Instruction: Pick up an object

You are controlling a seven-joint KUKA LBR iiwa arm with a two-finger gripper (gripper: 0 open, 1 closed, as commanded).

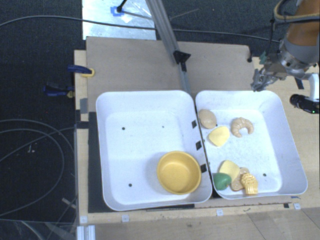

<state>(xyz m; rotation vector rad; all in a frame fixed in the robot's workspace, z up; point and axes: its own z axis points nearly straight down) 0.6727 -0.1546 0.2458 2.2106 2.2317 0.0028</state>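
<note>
Camera view, working from the left: I see the left bin [115,134] holding a single yellow bowl [178,172], upright near its front right corner. Across the divide, the right bin [280,134] carries the loose pieces I could go for. A tan bread roll [207,118] sits by its left wall, with a pale yellow wedge [219,136] just beside and in front of it. A croissant [242,126] lies near the middle, apart from both. Down in the front left corner, a green piece [222,181], a second yellow piece [229,168] and a small corn cob [249,183] are bunched together, touching or nearly so.

As I judge it, the task has not really started: every item rests on a bin floor and nothing is lifted. Choosing a target, descending, closing and raising all remain.

The gripper [261,81] hangs at the back right corner of the right bin, about over its rim, well apart from all the pieces. The arm comes in from the right with the orange band above the wrist, and the tool seems to point down and slightly leftward. Whether the gripper is released or clenched I cannot tell at this size; nothing shows in its grasp.
</note>
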